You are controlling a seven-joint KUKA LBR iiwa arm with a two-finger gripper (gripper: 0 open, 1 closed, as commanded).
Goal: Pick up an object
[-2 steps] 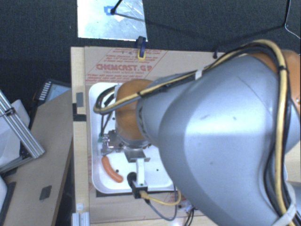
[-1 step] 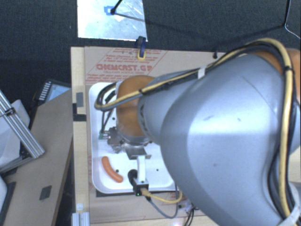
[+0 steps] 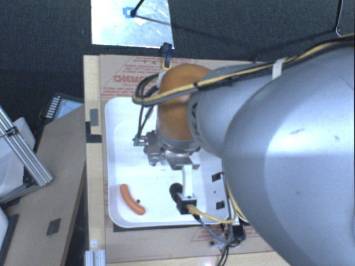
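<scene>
The grey KUKA arm (image 3: 277, 148) is the largest thing here, its bulk covering the right side of the scene and reaching over the white bin (image 3: 119, 137). Its orange band (image 3: 177, 101) sits above the wrist, over the bin's middle, with dark cables (image 3: 145, 90) looping off the band's left side. Below the band the metal wrist block hangs over the bin floor, and the gripper (image 3: 166, 162) sits under it; whether the pincer is apart or together cannot be told from this angle. A black fitting with a yellow-tipped cable (image 3: 183, 201) hangs near the bin's lower edge, right of the sausage. The bin rests on a cardboard sheet with red print (image 3: 133, 73). The small orange sausage-shaped object (image 3: 132, 199) lies on the bin floor in its lower left corner, well apart from the gripper. Its long axis runs diagonally, from the upper left down to the lower right, with a slight curve.
</scene>
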